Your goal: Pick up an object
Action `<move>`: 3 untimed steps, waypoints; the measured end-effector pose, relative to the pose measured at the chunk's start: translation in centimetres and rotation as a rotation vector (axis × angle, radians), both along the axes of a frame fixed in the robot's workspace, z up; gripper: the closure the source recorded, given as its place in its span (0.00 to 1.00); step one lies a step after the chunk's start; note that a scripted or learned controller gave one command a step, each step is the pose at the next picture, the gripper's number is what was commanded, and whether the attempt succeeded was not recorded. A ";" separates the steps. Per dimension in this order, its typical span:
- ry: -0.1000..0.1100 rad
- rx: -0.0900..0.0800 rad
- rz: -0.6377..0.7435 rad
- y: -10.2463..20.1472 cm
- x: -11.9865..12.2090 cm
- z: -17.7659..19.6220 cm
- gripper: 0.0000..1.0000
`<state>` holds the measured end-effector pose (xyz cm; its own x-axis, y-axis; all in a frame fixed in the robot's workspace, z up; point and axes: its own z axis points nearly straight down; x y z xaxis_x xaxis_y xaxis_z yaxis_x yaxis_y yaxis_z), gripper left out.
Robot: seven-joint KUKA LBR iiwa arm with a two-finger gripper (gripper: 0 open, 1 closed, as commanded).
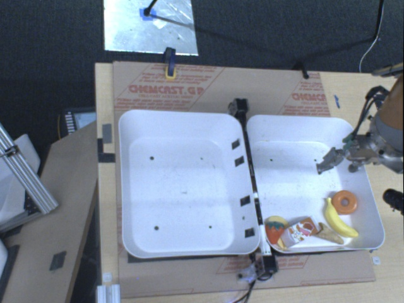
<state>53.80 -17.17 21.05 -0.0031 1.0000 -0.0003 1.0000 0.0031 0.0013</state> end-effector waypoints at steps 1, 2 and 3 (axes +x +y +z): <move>-0.016 -0.001 0.010 6.2 2.1 13.3 0.00; -0.012 0.000 0.007 10.6 0.7 22.1 0.00; -0.008 0.002 0.008 16.5 -2.6 27.6 0.00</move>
<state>51.20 -0.64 48.67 -0.0111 0.9999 0.0018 0.9999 0.0111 0.0097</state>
